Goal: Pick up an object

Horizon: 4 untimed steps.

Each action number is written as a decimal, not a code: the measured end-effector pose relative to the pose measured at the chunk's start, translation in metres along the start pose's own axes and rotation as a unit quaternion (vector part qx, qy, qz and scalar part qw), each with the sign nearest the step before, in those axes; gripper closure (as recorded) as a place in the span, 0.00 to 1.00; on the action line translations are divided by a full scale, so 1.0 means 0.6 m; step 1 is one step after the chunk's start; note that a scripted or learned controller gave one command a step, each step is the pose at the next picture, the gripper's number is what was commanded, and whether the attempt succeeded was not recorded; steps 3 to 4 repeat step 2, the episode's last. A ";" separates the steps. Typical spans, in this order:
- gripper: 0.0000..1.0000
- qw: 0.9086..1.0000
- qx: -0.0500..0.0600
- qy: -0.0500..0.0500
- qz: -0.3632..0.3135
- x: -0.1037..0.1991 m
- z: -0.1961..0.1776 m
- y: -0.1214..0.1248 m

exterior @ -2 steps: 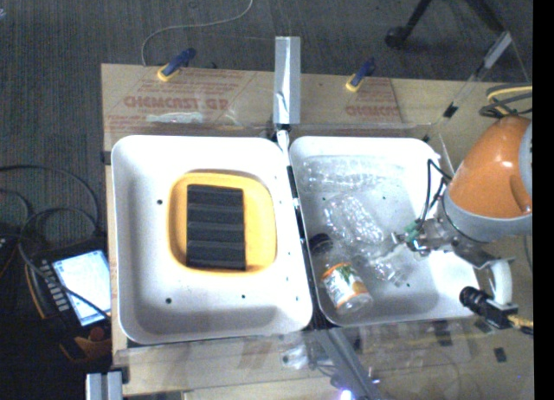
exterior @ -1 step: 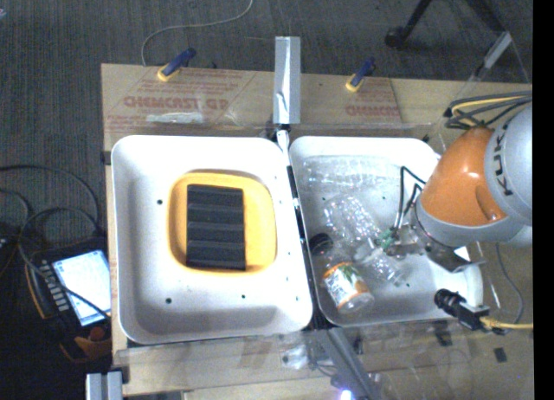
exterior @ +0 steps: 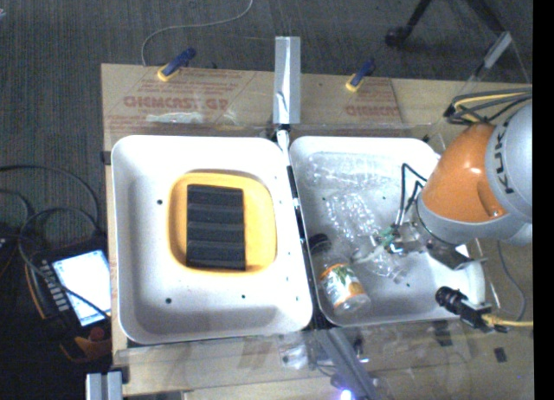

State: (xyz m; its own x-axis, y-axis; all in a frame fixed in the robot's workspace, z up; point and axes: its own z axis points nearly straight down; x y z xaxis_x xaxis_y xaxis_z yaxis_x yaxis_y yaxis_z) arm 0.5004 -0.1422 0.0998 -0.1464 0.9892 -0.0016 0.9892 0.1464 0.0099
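Arm point(exterior: 472, 186) is hiding the gripper, can't tell its state; it's risking slipping on crinkly plastic point(exterior: 351, 208) beside the can point(exterior: 340, 287).

Arm point(exterior: 472, 186) over right bin point(exterior: 415, 149); bottle point(exterior: 342, 286) inside.

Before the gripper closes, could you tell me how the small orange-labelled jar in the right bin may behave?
The jar lies on its side, so it may roll when nudged. Its rounded body looks smooth, possibly slippery. It seems small, so probably light.

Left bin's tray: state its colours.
The tray has a yellow-orange rim around a black ribbed centre, seen plainly in the camera view.
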 end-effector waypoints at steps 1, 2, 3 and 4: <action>1.00 0.998 0.006 0.002 -0.069 0.082 -0.138 0.073; 1.00 1.000 0.006 0.001 0.007 0.050 -0.175 0.142; 1.00 1.000 0.006 0.001 0.007 0.050 -0.175 0.142; 1.00 1.000 0.006 0.001 0.007 0.050 -0.175 0.142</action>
